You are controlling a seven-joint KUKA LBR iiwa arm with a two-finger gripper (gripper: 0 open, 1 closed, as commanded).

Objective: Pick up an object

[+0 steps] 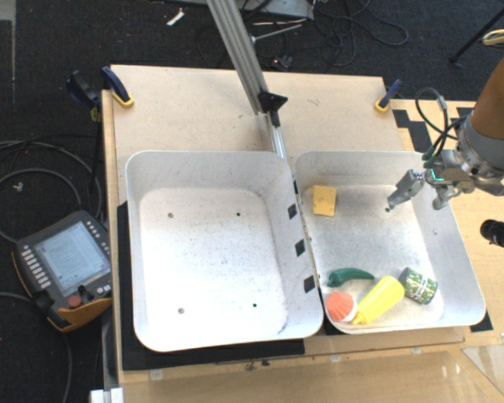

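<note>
Over the right white plastic bin near the table's right edge, the grey arm's claw hangs released, fingers spread, gripping nothing. Toward the table's front edge lie a yellow plastic bottle, a green curved toy, a red-orange ball and a small green can. A yellow sponge square sits further back.

arm cut off at right edge

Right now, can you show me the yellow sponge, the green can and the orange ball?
Sponge (324,201), camera view, middle of its top.
Can (419,286), camera view, its green side.
Ball (340,306), camera view, its middle.
</note>
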